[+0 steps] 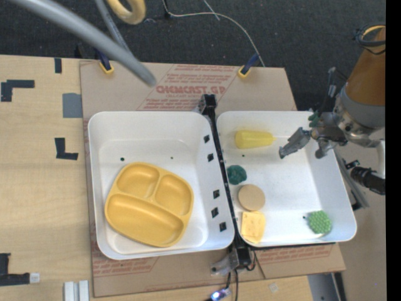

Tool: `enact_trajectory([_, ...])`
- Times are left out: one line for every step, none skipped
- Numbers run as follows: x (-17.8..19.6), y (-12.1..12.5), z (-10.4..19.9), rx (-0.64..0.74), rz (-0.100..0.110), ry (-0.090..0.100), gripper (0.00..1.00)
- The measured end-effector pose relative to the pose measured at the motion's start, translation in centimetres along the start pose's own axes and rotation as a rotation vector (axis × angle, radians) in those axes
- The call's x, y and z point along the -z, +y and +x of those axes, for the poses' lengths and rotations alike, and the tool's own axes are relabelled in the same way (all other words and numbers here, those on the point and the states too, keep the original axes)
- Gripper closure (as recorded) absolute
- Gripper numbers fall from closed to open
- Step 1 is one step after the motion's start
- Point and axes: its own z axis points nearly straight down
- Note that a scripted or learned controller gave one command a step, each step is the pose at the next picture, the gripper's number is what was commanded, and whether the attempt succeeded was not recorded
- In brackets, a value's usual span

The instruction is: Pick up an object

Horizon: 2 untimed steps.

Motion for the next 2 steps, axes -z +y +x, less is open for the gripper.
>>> enact_trajectory([0.5,0.2,0.0,0.003,-0.009,-0.002,0.00])
enact_trajectory([-4.7,-0.8,-0.1,0.002,-0.005,-0.002,0.00])
